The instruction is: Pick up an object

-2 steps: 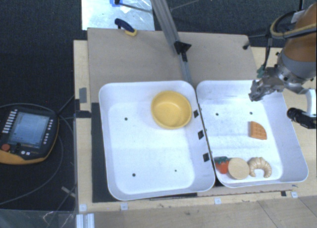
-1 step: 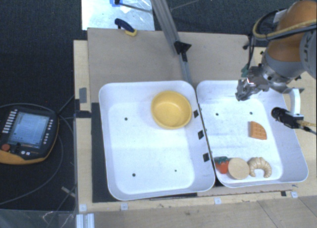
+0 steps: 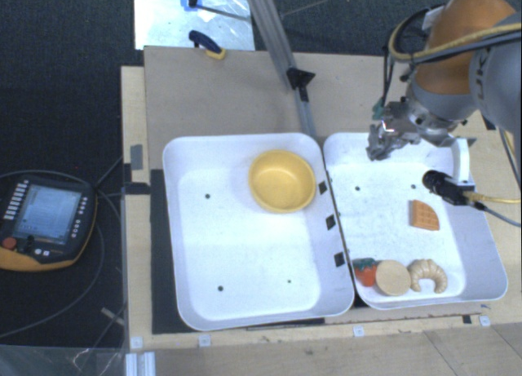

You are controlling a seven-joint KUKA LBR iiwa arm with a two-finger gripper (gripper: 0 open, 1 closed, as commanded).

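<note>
The claw (image 3: 380, 148) is seen over the far end of the right shallow white bin (image 3: 481, 272); its opening cannot be told. A waffle-patterned orange toy cracker (image 3: 424, 215) lies well apart.

Two shallow white bins sit side by side, a left bin (image 3: 204, 301) and a right bin (image 3: 489, 280). The left one has one yellow bowl (image 3: 282, 180) in it. The right one carries four small items (all toward its near and right side): one orange waffle-like square (image 3: 423, 216), one croissant (image 3: 429, 275), one pale round disc (image 3: 392, 277) and one reddish piece (image 3: 364, 270), too small to name. One handheld control pendant (image 3: 42, 221) lies on the floor.
</note>
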